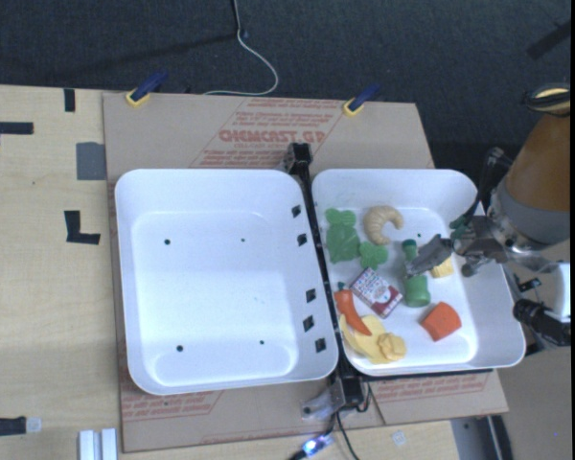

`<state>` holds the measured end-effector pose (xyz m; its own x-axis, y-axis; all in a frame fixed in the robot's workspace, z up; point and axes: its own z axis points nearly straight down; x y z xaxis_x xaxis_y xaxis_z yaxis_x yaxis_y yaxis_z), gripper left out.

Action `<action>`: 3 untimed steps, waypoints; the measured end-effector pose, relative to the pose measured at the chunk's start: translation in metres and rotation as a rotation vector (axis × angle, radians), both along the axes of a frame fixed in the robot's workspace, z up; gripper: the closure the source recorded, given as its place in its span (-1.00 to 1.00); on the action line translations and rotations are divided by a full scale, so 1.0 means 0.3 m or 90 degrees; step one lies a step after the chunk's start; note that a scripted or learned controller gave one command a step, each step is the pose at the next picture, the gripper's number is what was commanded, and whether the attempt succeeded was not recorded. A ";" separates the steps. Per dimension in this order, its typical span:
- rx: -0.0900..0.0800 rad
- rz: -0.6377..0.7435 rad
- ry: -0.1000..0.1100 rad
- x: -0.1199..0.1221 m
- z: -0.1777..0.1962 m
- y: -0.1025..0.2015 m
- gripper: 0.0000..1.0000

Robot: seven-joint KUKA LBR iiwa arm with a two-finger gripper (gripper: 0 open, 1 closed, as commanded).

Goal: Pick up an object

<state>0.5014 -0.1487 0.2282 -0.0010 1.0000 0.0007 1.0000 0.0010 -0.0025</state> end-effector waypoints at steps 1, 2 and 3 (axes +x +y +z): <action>0.001 0.001 0.001 0.028 -0.411 0.063 -1.00; 0.000 0.001 -0.005 0.036 -0.355 0.060 1.00; -0.002 0.001 -0.012 -0.055 0.430 0.076 1.00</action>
<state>0.4849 -0.1259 0.3572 -0.0024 1.0000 -0.0032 0.9999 0.0025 0.0166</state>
